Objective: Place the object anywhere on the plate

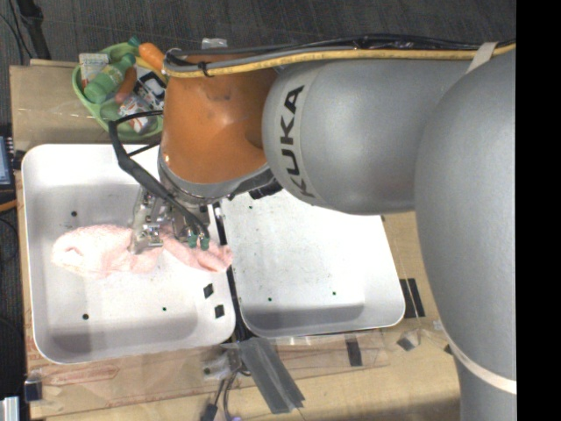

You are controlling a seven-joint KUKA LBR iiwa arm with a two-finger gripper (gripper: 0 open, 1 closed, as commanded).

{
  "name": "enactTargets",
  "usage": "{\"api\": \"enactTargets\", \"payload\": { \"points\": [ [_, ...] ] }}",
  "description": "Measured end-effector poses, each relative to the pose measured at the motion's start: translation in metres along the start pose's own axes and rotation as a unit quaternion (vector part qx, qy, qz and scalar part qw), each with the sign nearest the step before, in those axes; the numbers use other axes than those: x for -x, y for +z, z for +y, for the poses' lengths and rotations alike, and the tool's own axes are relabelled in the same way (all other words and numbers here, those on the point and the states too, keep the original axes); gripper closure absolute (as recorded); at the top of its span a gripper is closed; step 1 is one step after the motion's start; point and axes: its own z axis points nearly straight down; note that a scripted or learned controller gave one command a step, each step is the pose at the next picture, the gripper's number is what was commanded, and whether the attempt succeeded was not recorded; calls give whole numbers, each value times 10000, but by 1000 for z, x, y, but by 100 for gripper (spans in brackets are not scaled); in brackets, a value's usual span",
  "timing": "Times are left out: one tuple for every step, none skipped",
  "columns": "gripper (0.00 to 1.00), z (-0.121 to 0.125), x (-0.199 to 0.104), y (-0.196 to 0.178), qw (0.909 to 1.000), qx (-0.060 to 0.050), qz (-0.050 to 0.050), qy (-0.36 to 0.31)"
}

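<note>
The big grey KUKA arm [377, 130] reaches in from the right and covers much of the upper and right part of the view, its orange band [215, 125] sitting just above the wrist. Under the wrist the metal two-finger gripper [156, 231] hangs low in the left shallow white bin [53, 323], right at the upper edge of a soft, pale pink crumpled cloth-like object [92, 251] that lies across the middle of that bin's floor; a pink strip of it runs rightward to the wall shared with the neighbouring bin. Whether the tool's two tips are apart, together or clamped on the pink thing I cannot tell, as the wrist and cables hide them. The right shallow white bin [307, 279] lies beside it, partly under the arm. Farther back, off the bins at the upper left, a green bowl [114, 82] holds assorted small items
</note>
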Motion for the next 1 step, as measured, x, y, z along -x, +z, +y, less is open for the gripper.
{"api": "enactTargets", "payload": {
  "points": [
    [0,0,0,0,10000,0,-1,2]
  ]
}}
